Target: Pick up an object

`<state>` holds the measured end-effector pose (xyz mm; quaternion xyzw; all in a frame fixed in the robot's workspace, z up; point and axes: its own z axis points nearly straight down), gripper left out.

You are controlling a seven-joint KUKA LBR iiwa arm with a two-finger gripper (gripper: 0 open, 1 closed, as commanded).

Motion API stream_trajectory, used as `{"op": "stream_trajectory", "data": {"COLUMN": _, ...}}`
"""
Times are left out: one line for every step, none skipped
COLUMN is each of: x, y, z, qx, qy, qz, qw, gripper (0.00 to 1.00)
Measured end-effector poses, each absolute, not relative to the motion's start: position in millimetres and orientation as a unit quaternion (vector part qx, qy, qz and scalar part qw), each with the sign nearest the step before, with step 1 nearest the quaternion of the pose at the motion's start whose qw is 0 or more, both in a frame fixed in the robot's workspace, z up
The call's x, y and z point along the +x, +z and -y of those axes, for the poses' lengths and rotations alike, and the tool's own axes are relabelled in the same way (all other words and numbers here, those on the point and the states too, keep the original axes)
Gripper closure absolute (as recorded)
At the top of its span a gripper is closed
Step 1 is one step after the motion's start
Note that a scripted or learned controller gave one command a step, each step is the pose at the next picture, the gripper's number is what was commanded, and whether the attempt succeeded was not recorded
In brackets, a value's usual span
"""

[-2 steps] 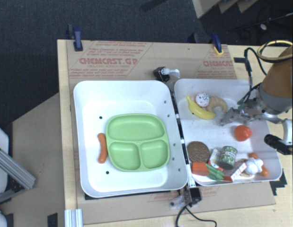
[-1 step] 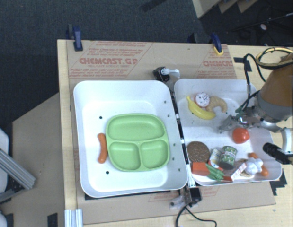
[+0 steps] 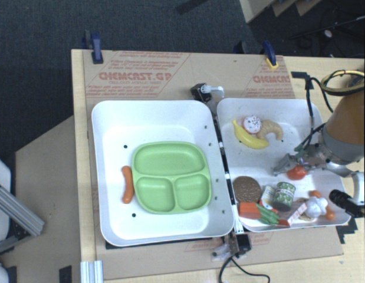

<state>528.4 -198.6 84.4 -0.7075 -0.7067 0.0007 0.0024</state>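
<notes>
Down at the near edge of the right bin (image 3: 229, 108), toys crowd together: a green can (image 3: 283, 194), a brown patty (image 3: 247, 187), carrots and a white figure. Just beyond, the gripper (image 3: 295, 165) reaches in from the right, low over a small red tomato (image 3: 297, 172), likely the pick target; how its jaws stand I cannot tell. Farther back, a banana (image 3: 251, 138) lies against a croissant. Over in the left bin (image 3: 105, 122), a green tray (image 3: 170, 177) sits beside a sausage (image 3: 128, 184).
</notes>
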Motion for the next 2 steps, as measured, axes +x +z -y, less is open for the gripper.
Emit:
{"op": "stream_trajectory", "data": {"x": 530.1, "y": 94.8, "z": 199.0, "qx": -0.708, "qy": -0.0003, "qz": 0.707, "qw": 0.000, "gripper": 1.00}}
{"op": "stream_trajectory", "data": {"x": 622.5, "y": 135.2, "z": 149.9, "qx": -0.704, "qy": -0.0038, "qz": 0.710, "qw": -0.004, "gripper": 1.00}}
